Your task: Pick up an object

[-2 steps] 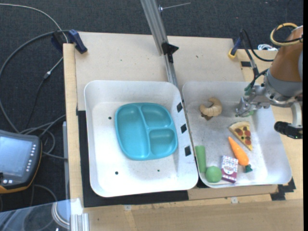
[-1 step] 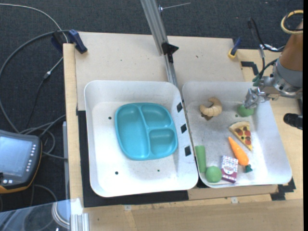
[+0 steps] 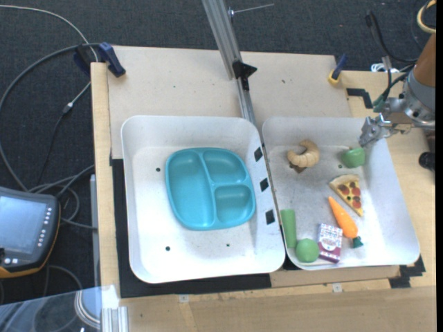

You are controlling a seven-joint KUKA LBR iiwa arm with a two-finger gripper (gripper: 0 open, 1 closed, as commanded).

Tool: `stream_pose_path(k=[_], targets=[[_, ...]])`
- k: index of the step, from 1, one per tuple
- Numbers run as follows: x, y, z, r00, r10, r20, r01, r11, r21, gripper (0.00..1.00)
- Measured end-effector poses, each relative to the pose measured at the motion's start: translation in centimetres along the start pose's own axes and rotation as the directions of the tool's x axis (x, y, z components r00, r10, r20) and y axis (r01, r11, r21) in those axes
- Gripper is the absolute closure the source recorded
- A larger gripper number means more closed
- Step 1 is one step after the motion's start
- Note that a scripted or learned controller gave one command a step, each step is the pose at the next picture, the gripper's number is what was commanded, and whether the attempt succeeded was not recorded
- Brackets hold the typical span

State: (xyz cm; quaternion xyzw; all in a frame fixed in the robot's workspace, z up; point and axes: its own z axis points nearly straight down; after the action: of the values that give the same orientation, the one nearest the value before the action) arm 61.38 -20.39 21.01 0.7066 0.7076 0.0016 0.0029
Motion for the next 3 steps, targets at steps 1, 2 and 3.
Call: stream_pose_path(k=[1, 2, 3], targets=[[4.4, -1.3, -1.2, 1.0, -0.004, -0.005, 0.004, 1.0, 0.007, 1.0], [8.5, -2.7, -1.3, 1.0, -0.003, -0.004, 0.003, 1.0, 0.009, 1.0], [14.1, -4.9, -2.3, 1.0, -0.004, -0.005, 0.004, 1.0, 0.01, 1.0]])
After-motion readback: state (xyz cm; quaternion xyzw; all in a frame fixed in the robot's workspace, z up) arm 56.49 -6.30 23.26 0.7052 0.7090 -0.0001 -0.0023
